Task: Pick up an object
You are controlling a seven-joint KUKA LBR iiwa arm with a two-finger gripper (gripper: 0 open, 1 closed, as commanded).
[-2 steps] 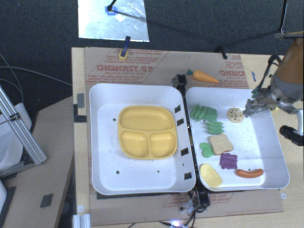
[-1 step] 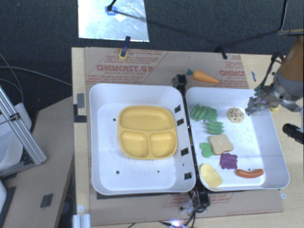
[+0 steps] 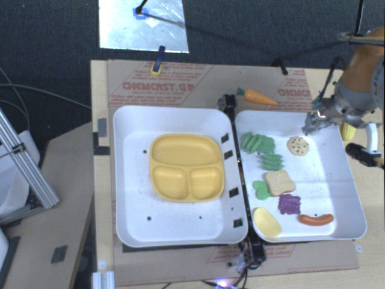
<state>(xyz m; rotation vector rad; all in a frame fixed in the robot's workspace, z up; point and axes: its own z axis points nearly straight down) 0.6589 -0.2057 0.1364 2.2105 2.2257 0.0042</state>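
The right bin [image 3: 337, 155] holds several toy foods: a cookie [image 3: 298, 146], green pea pods [image 3: 257, 142], a smaller green piece [image 3: 272, 160], a bread slice [image 3: 280, 182], a green leaf [image 3: 261, 190], purple grapes [image 3: 289, 204], a sausage [image 3: 316, 219] and a yellow piece [image 3: 267, 222]. My gripper [image 3: 313, 123] hangs over the bin's far edge, just up and right of the cookie. Nothing shows between its tips.
The left bin [image 3: 129, 161] carries a yellow divided plate [image 3: 186, 166]. A toy carrot [image 3: 258, 97] lies on the cardboard behind the bins. A metal sheet [image 3: 143, 17] lies farther back. The arm [image 3: 361, 83] comes in from the right.
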